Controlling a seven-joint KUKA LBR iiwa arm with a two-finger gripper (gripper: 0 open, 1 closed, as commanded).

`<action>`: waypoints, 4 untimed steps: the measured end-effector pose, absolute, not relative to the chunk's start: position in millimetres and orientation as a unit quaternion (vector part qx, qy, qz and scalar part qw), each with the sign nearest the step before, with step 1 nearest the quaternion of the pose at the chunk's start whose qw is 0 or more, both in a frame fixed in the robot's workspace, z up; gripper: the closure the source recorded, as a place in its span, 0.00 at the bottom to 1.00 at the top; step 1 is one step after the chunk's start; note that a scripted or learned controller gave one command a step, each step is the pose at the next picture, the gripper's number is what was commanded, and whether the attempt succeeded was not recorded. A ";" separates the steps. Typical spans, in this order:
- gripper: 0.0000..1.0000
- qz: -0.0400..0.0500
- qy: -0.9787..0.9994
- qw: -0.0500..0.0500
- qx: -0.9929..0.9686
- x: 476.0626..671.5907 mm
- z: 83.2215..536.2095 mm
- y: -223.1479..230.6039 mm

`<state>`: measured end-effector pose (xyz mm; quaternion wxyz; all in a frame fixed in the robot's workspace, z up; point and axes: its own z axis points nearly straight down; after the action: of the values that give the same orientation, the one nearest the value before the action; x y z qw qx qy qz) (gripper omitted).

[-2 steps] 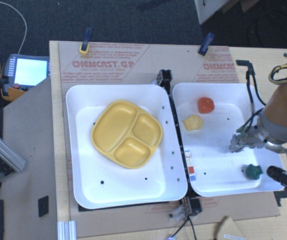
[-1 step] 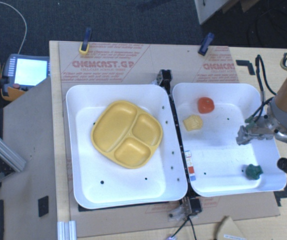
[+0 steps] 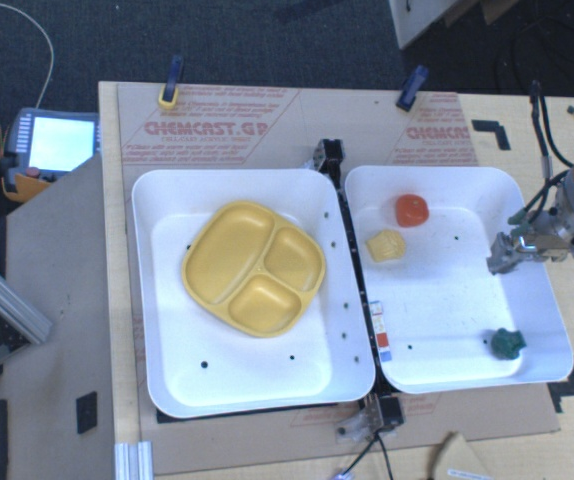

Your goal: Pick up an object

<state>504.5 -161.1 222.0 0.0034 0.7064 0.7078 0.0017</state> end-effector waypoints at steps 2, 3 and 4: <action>1.00 0.001 0.709 0.001 0.705 517.9 272.1 -119.9; 1.00 -0.001 0.709 -0.002 0.705 531.8 253.3 -73.2; 1.00 0.001 0.709 0.001 0.705 545.5 255.8 -25.6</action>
<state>545.5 -25.6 255.8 0.0006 0.7050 0.7092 0.0012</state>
